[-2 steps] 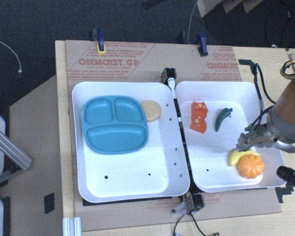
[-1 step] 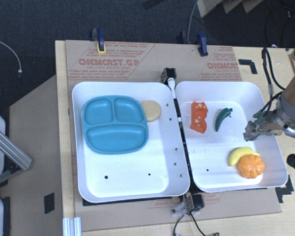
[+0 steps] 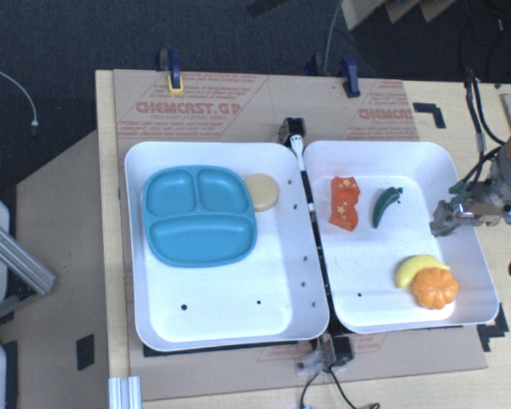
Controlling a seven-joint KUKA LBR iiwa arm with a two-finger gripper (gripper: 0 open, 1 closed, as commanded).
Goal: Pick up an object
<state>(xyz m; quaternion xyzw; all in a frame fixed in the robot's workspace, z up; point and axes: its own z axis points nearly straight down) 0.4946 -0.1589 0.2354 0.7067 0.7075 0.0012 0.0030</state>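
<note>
Four loose objects lay in the right bin (image 3: 383,318), none of them between the tool's fingers: one orange pumpkin-shaped toy (image 3: 433,287), one yellow banana-shaped piece (image 3: 416,269), one green pepper-like piece (image 3: 386,205) and one red block (image 3: 345,203). The pumpkin toy sat nearest the gripper (image 3: 448,217), just below it toward the bin's near right corner, touching the yellow piece on the side away from the arm. The green piece lay beyond the gripper's tip toward the bin's centre, tilted, and the red block stood farther out again, just beside the divide between the bins. The gripper hung over the right bin's right wall at about mid-height of that wall; whether its fingers stood apart or together could not be told from this view. Bare white floor lay between the tip and the green piece, and more lay along the near edge left of the yellow piece. The left bin (image 3: 213,313), well apart from the tool, held one blue three-compartment tray (image 3: 201,215) and one pale round disc (image 3: 261,192) touching the tray's right rim; its near half was bare floor. Two blue clamps (image 3: 172,65) gripped the board's far edge.
</note>
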